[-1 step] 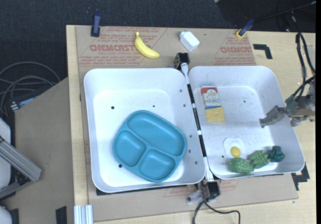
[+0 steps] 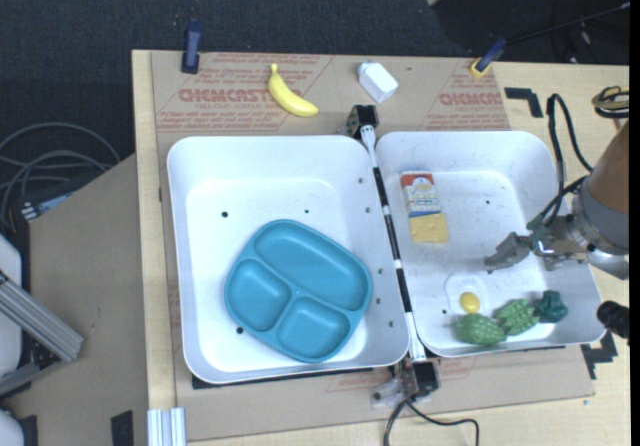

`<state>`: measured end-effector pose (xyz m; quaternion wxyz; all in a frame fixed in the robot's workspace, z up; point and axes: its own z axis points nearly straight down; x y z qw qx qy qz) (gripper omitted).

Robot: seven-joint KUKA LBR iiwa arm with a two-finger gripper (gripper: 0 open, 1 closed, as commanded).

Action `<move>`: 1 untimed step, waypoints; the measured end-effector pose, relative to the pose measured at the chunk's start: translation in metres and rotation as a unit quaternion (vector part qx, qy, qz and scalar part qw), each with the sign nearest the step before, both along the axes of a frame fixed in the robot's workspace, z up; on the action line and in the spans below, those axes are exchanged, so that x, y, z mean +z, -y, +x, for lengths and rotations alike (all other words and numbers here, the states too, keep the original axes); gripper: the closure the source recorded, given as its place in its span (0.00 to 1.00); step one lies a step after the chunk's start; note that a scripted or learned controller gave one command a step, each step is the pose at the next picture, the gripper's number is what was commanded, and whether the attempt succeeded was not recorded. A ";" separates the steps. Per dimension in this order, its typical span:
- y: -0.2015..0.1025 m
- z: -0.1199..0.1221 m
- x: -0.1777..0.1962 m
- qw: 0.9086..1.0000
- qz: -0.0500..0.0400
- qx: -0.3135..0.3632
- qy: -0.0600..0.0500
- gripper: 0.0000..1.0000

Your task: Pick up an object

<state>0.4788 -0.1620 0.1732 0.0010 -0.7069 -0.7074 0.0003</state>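
Note:
The right bin (image 2: 520,149) holds a small white, orange and yellow packet (image 2: 424,206) near its back left. A toy fried egg (image 2: 468,294) lies near the front, with green toy vegetables (image 2: 500,322) beside it along the front wall. My gripper (image 2: 508,253) hangs low over the right bin's middle right, just above and behind the egg and the vegetables. Nothing shows in its grasp. The grey arm (image 2: 600,219) comes in from the right edge.
A blue divided plate (image 2: 297,289) lies in the left bin (image 2: 200,174). Behind the bins, on the cardboard bench top, sit a yellow banana (image 2: 290,94) and a small white block (image 2: 378,81). A black cable (image 2: 556,129) loops at the right bin's back right corner.

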 end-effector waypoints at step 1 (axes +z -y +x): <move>-0.038 0.000 -0.089 1.000 0.000 0.000 0.001 0.00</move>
